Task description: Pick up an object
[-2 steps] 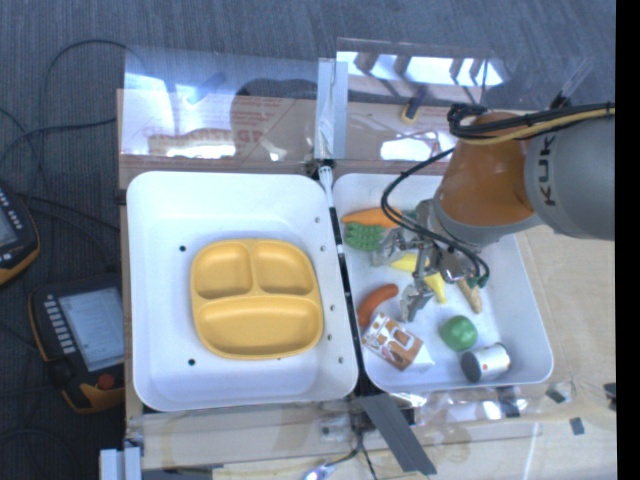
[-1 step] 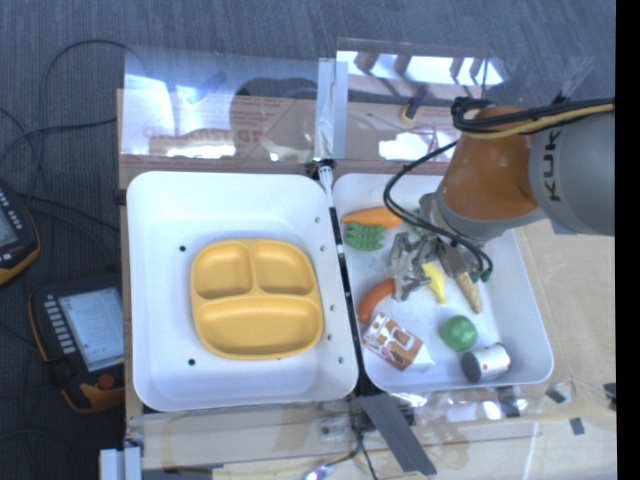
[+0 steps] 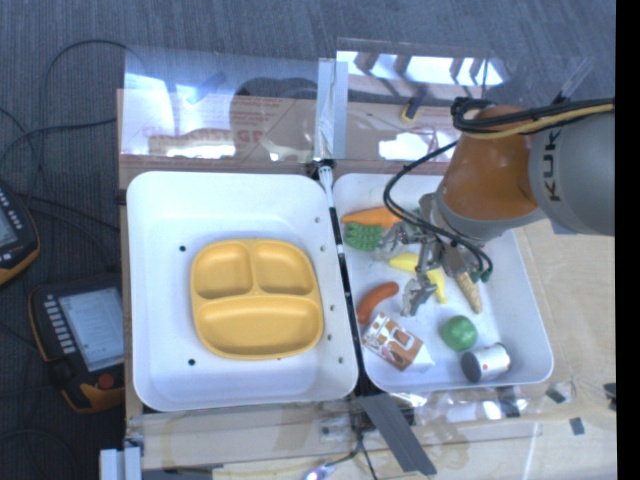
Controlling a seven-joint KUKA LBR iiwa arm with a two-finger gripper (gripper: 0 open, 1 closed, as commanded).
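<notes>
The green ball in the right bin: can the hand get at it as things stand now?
Probably yes. The green ball lies uncovered just below the hand, with only a small silver can close beside it.

Yellow 3-part plastic tray (image 3: pixel 258 298): smooth, a bit shiny. Two white plastic bins, left (image 3: pixel 160 368) & right (image 3: pixel 530 338): smooth, matt. Small silver metal can (image 3: pixel 487 362): shiny. Round green ball-shaped toy (image 3: pixel 459 332) & red sausage-shaped toy (image 3: pixel 377 299): smooth plastic look. Clear plastic sheets (image 3: pixel 225 103) at back: v. glossy, lots of glare.
</notes>
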